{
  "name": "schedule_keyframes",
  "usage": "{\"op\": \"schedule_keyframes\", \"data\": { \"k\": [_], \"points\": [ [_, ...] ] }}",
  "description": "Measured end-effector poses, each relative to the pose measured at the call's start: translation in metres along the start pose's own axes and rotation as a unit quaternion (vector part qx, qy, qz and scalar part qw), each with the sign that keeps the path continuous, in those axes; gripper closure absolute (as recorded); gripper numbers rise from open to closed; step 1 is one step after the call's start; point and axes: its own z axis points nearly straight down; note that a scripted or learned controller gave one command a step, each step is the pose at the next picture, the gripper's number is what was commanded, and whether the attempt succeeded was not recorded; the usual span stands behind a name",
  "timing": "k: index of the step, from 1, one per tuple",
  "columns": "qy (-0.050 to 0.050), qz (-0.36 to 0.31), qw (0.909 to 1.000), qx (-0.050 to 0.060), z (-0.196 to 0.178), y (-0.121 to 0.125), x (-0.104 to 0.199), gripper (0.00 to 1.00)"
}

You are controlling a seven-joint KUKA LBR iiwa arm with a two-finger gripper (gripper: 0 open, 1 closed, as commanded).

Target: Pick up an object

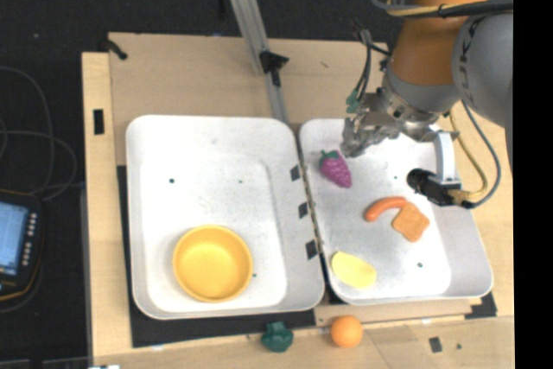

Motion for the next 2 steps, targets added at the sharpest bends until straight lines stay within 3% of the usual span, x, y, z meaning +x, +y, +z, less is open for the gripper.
{"op": "schedule_keyframes", "data": {
  "k": [2],
  "points": [
    [0.0,0.0,1.0,0.002,0.01,-0.009,0.112,1.0]
  ]
}}
